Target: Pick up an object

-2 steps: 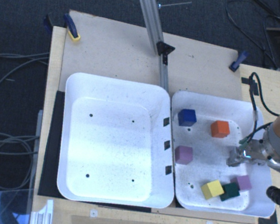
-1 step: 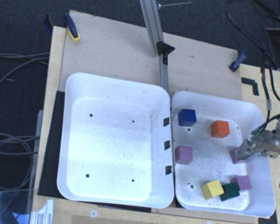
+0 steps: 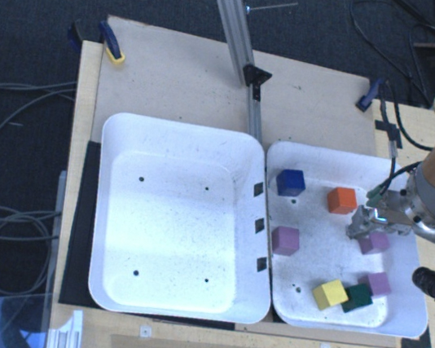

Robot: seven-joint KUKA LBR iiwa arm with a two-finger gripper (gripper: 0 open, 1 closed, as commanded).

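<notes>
Camera view: jaws (image 3: 367,227) low over right bin (image 3: 318,165), beside purple block (image 3: 373,242), their spread indiscernible.

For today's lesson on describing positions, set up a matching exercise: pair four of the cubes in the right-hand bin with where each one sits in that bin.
Things:
1. blue cube
2. orange cube
3. yellow cube
4. green cube

Places:
A. near edge of the right bin, touching the green cube
B. far side, nearest the bin divider
C. far side, just left of the gripper
D. near edge, beside a purple cube

Pairs: 1-B, 2-C, 3-A, 4-D
</notes>
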